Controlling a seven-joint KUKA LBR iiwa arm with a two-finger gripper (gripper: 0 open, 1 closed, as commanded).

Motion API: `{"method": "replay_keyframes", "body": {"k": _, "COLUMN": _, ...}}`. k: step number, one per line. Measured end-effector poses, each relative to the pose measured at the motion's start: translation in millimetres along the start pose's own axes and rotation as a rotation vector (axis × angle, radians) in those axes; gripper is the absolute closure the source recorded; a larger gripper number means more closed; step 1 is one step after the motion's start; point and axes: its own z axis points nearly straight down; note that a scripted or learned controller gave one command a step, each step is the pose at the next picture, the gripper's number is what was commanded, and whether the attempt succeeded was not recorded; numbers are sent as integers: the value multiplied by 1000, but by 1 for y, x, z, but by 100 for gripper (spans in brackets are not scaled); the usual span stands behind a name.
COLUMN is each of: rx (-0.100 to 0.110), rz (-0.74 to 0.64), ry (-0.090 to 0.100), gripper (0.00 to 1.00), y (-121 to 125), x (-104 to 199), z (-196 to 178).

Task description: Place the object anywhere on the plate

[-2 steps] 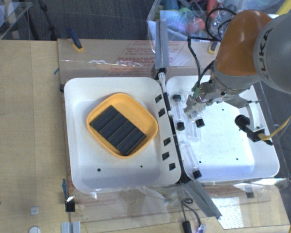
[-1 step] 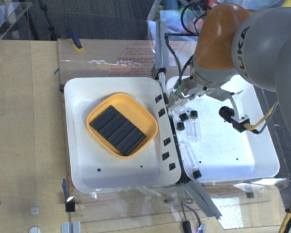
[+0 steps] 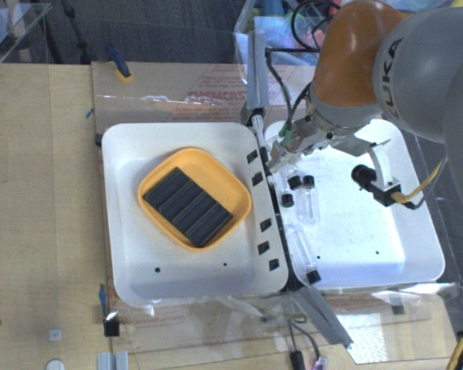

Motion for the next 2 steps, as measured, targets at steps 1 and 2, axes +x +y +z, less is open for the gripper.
{"method": "replay_keyframes", "body": {"k": 1, "rx": 8, "rz": -77, "ry": 4, "gripper": 100, "y": -6, "x": 9, "z": 23}}
{"method": "replay_keyframes", "body": {"k": 2, "rx": 5, "rz": -75, "ry": 3, "gripper": 100, "y": -5, "x": 7, "z": 13}}
